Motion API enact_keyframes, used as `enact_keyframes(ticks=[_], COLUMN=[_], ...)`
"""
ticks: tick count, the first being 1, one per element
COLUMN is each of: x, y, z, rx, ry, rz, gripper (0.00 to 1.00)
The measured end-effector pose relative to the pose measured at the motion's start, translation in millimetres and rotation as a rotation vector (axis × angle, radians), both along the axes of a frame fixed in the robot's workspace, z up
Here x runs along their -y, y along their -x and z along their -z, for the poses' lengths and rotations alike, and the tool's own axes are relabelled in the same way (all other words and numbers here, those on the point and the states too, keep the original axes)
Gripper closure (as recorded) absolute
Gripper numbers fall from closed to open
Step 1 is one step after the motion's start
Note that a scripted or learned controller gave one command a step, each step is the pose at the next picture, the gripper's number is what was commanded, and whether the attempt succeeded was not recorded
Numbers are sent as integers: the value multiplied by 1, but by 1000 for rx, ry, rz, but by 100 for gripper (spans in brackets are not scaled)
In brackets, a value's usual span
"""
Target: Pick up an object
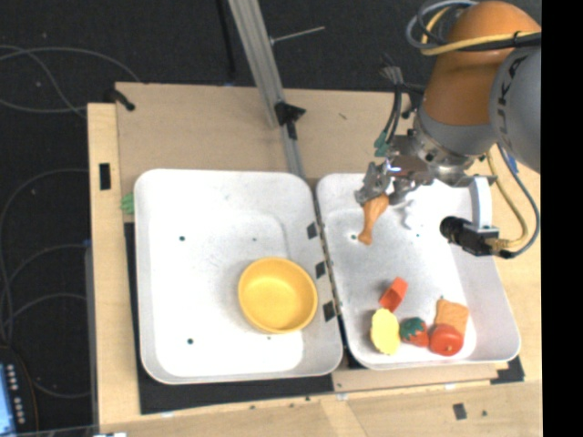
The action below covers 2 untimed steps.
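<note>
The arm [474, 71] reaches in from the right, its orange band sitting above the wrist, and the gripper [381, 189] hangs over the back left part of the right bin [483, 280]. Its 2 fingers are closed on the upper end of an orange carrot-shaped toy [372, 217], which hangs tilted below them, its narrow tip pointing down toward the bin floor near the bin's left wall. Whether that tip touches the floor is not clear.

At the front of the right bin lie 4 more small items, close together: a red block [393, 293], a yellow lemon-shaped piece [385, 332] just below it, a red tomato-like toy [444, 340] with a green bit beside it, and an orange piece [452, 313] touching the tomato's upper side.

The left bin [182, 235] holds 1 yellow bowl [277, 295], upright, near its front right corner. Both bins rest side by side on the wooden bench [182, 121]. A grey metal post [260, 53] slants across the bench behind them.
</note>
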State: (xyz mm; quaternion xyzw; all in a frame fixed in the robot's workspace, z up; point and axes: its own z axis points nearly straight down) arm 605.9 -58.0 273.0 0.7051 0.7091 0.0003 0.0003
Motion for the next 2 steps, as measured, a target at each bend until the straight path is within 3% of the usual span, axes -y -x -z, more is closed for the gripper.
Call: enact_keyframes(ticks=[2], x=[-104], y=[37], z=[18], rx=[-1], ry=[0], rz=[3], gripper=[100])
